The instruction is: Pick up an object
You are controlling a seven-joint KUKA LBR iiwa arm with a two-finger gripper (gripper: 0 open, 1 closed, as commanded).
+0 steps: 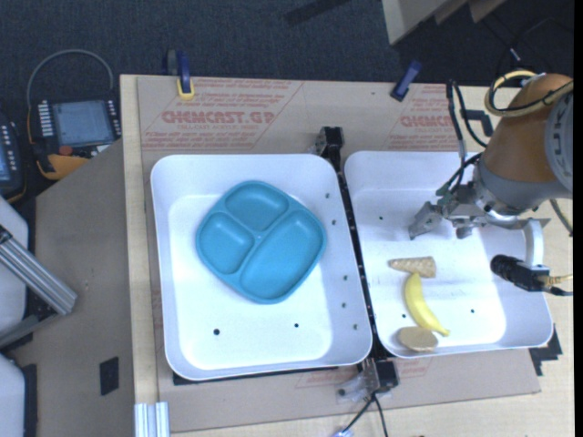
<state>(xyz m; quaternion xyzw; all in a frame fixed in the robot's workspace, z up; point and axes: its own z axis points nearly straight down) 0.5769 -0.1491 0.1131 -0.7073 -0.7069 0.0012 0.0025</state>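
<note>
In the right bin (510, 335) lie a yellow banana (421, 306), a tan wedge-shaped piece (413, 265) just above it, and a round tan piece (417, 339) at the front rim. My gripper (440, 227) hovers over the upper part of this bin, above and slightly right of the wedge piece. It is open, its grey fingers (420, 225) are spread, and nothing sits between them.
The left bin (182, 335) holds a blue divided plate (261, 241). A black divider strip (351, 244) runs between the two bins. The arm's orange band (521, 139) rises at the right, over the far right corner of the right bin.
</note>
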